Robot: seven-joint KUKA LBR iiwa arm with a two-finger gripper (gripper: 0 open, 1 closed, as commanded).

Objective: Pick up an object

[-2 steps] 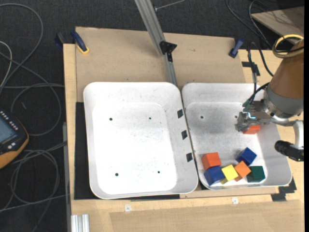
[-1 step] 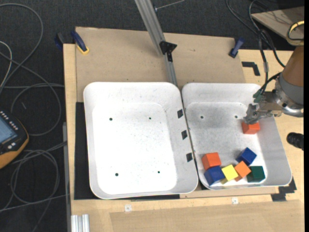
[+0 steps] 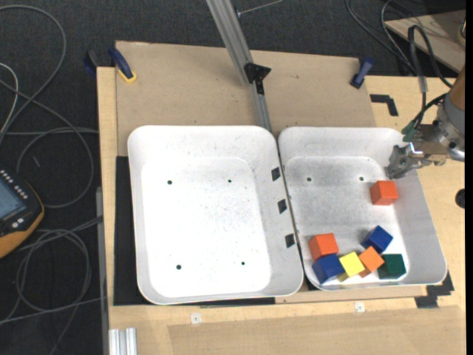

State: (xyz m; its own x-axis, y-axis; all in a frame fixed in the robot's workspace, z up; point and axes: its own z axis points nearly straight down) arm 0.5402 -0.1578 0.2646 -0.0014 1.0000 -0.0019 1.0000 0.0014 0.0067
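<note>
Two white bins (image 3: pixel 211 143), speckled grey with small dark dots. Inside the right bin (image 3: pixel 429 228): orange cube (image 3: pixel 383 192), orange-red cube (image 3: pixel 323 245), two blue cubes (image 3: pixel 379 238), yellow cube (image 3: pixel 351 263), dark green cube (image 3: pixel 393 265). Pale tan tabletop (image 3: pixel 185 87); blue clamps (image 3: pixel 122 63).

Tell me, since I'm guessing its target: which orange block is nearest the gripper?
The lone orange block, just below the gripper; the others sit clustered at the bin's front.

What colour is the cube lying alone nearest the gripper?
Orange: the lone cube near the gripper, in the camera view.
</note>
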